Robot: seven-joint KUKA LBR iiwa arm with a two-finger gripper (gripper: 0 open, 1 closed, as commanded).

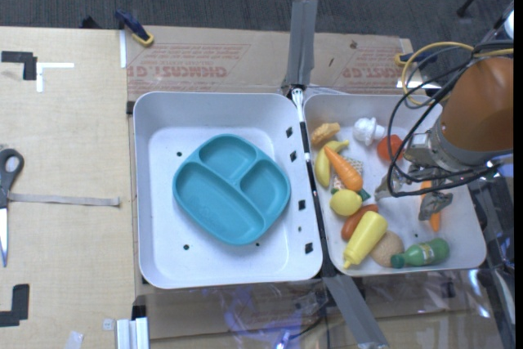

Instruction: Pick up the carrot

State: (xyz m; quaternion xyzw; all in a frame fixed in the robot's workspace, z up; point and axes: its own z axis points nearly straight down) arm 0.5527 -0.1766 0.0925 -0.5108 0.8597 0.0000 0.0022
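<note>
The carrot [343,166], orange with a green top, lies slanted in the left half of the right bin [466,253], between a banana [323,167] and a lemon [346,202]. My gripper [432,206] hangs low over the right side of the same bin, well to the right of the carrot and apart from it. The wrist and cables hide its fingertips. A small orange piece [436,218] shows just under the gripper; whether it is held cannot be made out.
The right bin also holds a yellow corn cob [364,237], a green bottle [422,252], a red tomato [389,147], a white mushroom [368,129] and a bread piece [325,131]. A blue divided plate [232,188] lies in the left bin [147,257].
</note>
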